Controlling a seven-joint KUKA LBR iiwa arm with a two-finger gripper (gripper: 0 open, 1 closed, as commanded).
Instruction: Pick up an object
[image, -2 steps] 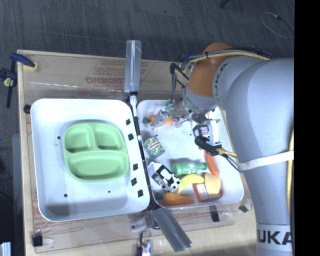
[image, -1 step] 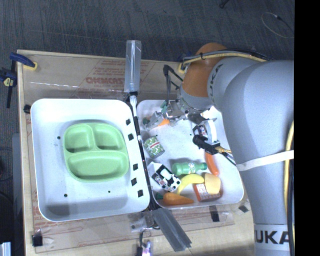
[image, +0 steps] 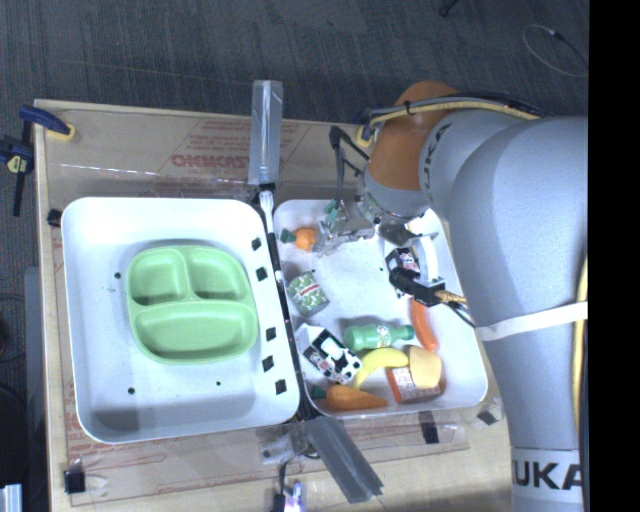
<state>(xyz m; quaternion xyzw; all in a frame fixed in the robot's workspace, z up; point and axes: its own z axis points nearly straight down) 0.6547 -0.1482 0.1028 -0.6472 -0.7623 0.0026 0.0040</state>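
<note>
Camera view: I see the gripper (image: 343, 222) low in the far corner of the right bin (image: 462, 300), just beside a small orange toy (image: 302, 238); whether its fingers are wide or narrow, I can't tell. Nothing shows between them. Near end of that bin holds a green bottle (image: 376, 333), banana (image: 376, 365), carrot (image: 352, 399); green divided tray (image: 190, 303) sits in the left bin (image: 85, 320).

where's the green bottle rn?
Camera view: the green bottle lies on its side in the right bin, near its front end, just above the banana.
</note>
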